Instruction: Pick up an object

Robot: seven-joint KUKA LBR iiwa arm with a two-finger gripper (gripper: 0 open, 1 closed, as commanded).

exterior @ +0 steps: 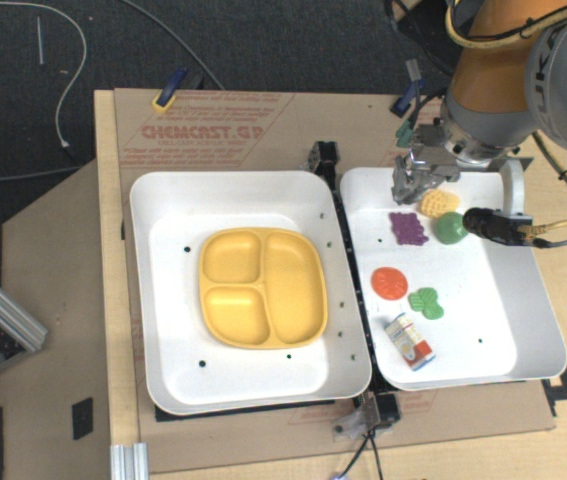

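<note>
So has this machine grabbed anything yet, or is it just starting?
Nothing looks picked up yet. The tool hangs low at the far end of the right bin, just above the purple toy and beside the yellow toy. All the toys lie in the bin, so closing on one and lifting it is left.

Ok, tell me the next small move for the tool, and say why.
Probably a short descent onto the purple piece. The tool hangs at the far end of the right bin, just above that piece, with the yellow piece and green ball close beside it. Going straight down seems least likely to knock those neighbours.
</note>
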